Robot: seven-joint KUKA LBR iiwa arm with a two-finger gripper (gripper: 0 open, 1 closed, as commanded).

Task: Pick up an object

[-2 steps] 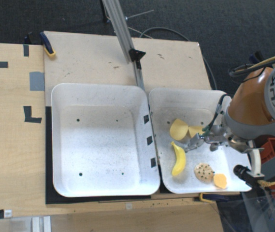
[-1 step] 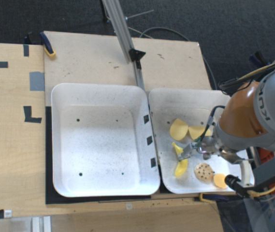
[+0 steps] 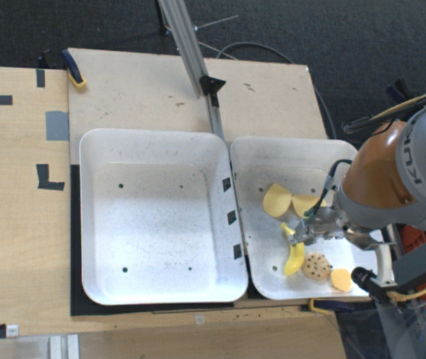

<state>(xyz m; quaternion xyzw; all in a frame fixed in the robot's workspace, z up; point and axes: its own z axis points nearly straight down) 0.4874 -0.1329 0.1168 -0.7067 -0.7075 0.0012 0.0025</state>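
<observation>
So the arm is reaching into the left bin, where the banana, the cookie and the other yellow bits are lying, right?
Not quite. The camera view shows the arm reaching into the right bin, not the left bin. The rest stands: the banana, the cookie and the other yellow pieces lie there, with the gripper down among them.

Matt white plastic bins, speckled with dark scuffs, on a pale wood bench; ribbed metal rail; glossy orange band; rough speckled cookie.
</observation>
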